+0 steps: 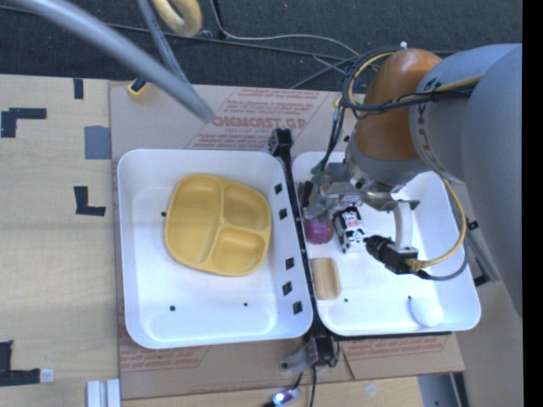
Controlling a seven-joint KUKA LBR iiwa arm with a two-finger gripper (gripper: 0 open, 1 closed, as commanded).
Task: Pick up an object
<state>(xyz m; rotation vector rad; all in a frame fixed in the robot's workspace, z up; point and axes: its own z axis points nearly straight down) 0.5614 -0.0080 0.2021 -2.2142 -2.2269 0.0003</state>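
1. Down in the right bin (450, 308), grey arm (475, 100) reaching in from the right of the frame, orange band (394, 100) sitting above the wrist.
2. End effector (327, 219) low at the bin's left wall, centre-right of the frame, just beside the divider between the two bins.
3. Small purple object (317, 231) right at the end effector's tip, touching or nearly so; grasped or merely beside, cannot tell from this angle.
4. Tan block (325, 278) lying flat just below the purple object, along the same left wall.
5. White rounded object (427, 312) resting near the right bin's lower right corner, well apart from the end effector.
6. Over in the left bin (136, 253): yellow divided plate (218, 225), lying flat, centre-left of the frame.
7. Cardboard sheet (254, 113) under both bins on the bench (51, 253).
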